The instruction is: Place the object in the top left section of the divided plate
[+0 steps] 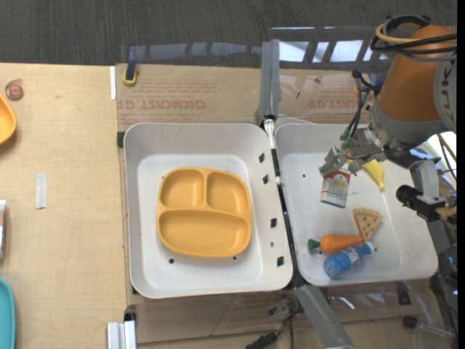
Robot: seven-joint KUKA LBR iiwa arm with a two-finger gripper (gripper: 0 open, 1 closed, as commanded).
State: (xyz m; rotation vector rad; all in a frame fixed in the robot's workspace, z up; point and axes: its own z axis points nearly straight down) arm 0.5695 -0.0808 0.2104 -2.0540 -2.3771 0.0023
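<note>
Jaws point(338, 163) over small carton point(335, 190) in right bin point(418, 264), grip unclear, divided plate point(205, 213) unobstructed.

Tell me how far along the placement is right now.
Nothing looks placed yet: the yellow divided plate in the left bin has nothing in its top left section. In hand: the tool is over the right bin, at the small carton; a grasp is unclear. Left: lifting an object, carrying it across, and setting it down there.
</note>
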